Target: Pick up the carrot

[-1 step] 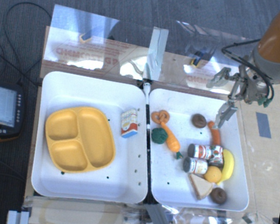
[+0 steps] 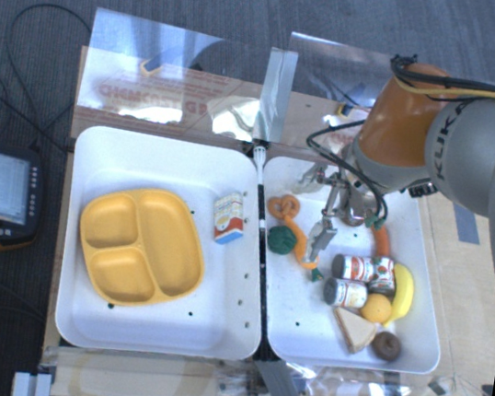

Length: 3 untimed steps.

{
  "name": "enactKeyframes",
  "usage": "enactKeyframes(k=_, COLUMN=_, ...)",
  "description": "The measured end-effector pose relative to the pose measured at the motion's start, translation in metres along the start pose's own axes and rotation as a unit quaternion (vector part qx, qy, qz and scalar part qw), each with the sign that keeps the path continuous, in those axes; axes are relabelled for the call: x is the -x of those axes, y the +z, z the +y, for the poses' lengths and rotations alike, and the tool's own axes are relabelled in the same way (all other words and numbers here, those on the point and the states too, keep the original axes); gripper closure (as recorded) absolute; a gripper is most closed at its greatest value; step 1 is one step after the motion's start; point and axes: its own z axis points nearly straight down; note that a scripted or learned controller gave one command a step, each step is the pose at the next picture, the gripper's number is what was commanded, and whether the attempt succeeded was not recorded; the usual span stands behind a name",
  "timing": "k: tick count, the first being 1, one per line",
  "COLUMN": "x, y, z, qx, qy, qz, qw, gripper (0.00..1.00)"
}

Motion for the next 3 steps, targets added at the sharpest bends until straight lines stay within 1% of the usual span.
enactKeyframes(k=1, x=-0.043, y=0.019, z=-0.012, qx=-0.005, qy=-0.045, qz=-0.022, qw=0.9987, gripper=0.0)
enactKeyframes(k=2, x=-0.067, y=0.019, z=-0.004, qx=-0.004, qy=0.006, qz=-0.023, qw=0.9997, gripper=0.0)
enactKeyframes(k=3, x=-0.042, y=0.02, z=-0.008, qx=-0.001, qy=0.112, qz=-0.019, qw=0.9935, gripper=0.0)
